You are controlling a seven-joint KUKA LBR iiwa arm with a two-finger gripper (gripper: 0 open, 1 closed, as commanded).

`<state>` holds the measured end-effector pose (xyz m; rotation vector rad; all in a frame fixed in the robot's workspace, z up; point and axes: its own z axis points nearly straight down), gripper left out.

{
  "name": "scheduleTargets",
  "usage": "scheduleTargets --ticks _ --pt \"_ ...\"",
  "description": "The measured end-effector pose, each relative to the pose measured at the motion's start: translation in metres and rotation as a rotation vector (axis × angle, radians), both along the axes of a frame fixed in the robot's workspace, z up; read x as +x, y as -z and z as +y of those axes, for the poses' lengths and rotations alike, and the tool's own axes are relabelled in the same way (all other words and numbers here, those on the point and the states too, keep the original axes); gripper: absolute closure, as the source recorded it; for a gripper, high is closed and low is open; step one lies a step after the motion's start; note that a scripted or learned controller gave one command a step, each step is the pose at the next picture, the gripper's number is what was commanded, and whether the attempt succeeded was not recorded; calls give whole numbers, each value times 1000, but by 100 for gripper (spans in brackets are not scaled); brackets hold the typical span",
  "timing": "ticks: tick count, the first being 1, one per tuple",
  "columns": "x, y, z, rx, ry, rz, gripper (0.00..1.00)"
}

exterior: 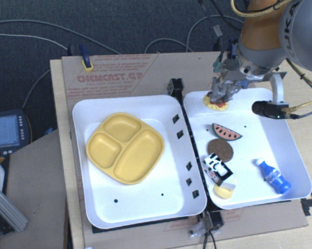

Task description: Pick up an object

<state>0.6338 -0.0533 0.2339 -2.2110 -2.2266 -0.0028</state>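
Observation:
My gripper hangs low over the far left corner of the right bin, its tips right at a small yellow toy that peeks out beneath them. Whether that toy is gripped is not visible. Further down the same bin lie a watermelon slice, a brown round cookie, a black-and-white packet, a pale yellow piece and a blue bottle.
The left bin holds a yellow divided plate. A black clip-studded divider separates the bins. A black sensor on a white bracket juts over the right bin's far edge. Cables run behind the bench.

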Motion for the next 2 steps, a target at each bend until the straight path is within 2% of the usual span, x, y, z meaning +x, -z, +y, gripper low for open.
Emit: scheduleTargets --ticks 1,2 --pt "0 -6 49 -1 1 -2 100" --pt "10 4 101 -2 1 -2 100"
